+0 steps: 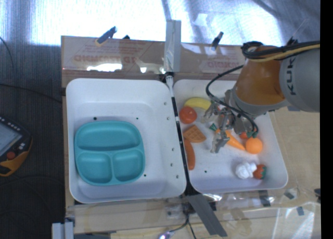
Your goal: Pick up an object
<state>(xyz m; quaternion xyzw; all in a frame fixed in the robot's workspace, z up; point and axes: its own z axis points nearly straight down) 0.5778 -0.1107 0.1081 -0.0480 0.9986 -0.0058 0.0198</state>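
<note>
My gripper [218, 135] hangs low over the middle of the right bin [276, 180], and its fingers stand apart. An orange carrot [237, 142] lies just to its right, with its thin end close to the lower finger [215, 146]. I see nothing held between the fingers. Left of the gripper lie an orange waffle piece [195, 134] and a red tomato [188, 114]. A yellow banana [197, 103] lies above them. A round orange [254, 145] sits past the carrot. A brown sausage [190, 155] lies by the bin's left wall.
A white and red toy [248, 171] rests near the right bin's front corner. The left bin [119, 92] holds a teal divided plate [109, 152]. The arm's orange band [260, 84] covers the right bin's far right part. Black cables loop beside the wrist.
</note>
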